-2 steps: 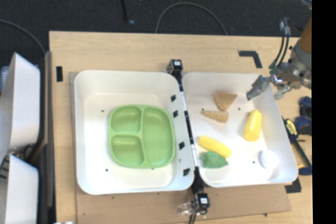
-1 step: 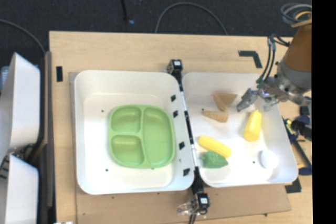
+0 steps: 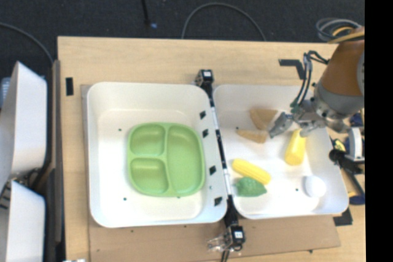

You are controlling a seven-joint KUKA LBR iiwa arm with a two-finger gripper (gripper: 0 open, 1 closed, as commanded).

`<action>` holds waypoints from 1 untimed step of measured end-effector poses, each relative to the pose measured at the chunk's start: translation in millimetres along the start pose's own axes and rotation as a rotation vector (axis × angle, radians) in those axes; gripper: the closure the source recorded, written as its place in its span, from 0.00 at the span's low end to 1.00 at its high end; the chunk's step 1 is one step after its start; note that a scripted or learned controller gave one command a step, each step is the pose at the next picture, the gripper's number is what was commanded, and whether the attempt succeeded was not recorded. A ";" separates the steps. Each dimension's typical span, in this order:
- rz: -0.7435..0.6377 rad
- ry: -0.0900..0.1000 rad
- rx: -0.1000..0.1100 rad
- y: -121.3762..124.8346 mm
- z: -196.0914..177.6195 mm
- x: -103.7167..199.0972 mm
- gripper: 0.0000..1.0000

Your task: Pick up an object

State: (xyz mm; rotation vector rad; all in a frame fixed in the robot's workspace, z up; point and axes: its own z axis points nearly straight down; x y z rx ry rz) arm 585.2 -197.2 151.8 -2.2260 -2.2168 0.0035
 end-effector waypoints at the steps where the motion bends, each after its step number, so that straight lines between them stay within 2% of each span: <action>1: -0.004 0.006 -0.005 2.5 50.0 2.6 0.00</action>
